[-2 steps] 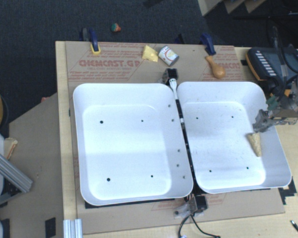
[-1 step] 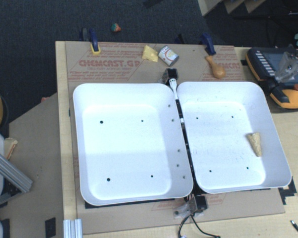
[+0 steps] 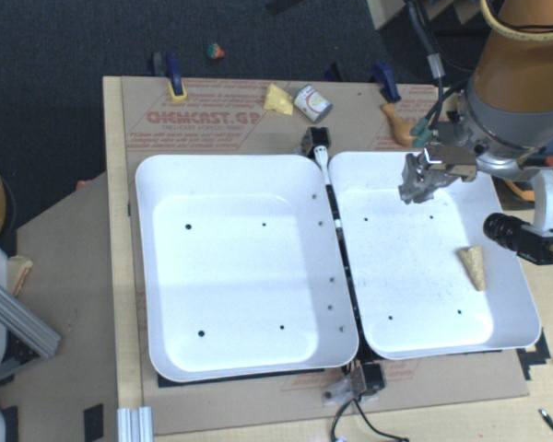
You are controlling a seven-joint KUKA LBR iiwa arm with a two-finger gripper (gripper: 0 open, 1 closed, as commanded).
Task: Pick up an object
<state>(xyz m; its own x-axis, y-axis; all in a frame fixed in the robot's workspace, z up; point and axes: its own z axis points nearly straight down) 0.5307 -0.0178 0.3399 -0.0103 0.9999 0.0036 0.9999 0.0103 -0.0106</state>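
Our tool point(image 3: 417, 190) hangs over the upper left part of the right bin point(image 3: 511, 331), near the bin's back wall and close to the divider point(image 3: 336, 238) between the two bins; its tip is a small grey blur from this height, and we cannot tell how it stands or whether it touches the bin floor; nothing shows in it, so we judge the pick not yet made.

We take the one thing in that bin to be the target: a tan wedge point(image 3: 474, 267) lying on the floor toward the bin's right side, well apart from the tool and lower in the view; it lies flat, pointed end up the view, not against any wall as far as we can see.

We see black dots and faint specks on the floor of the left bin point(image 3: 147, 274), which we take for marks rather than objects.

On the tabletop point(image 3: 212, 113) behind the bins lie things out of the tool's way: a yellow scrap point(image 3: 278, 100), a small box point(image 3: 312, 103), and an orange piece point(image 3: 398, 123) near the right bin's back corner; blue clamps point(image 3: 174, 76) hold the board at its far edge.

So, by our reckoning, the task is at its start or in its approach; what is left is nearly all of it: carry the tool across to the wedge, come down over it, close on it, and lift it clear.
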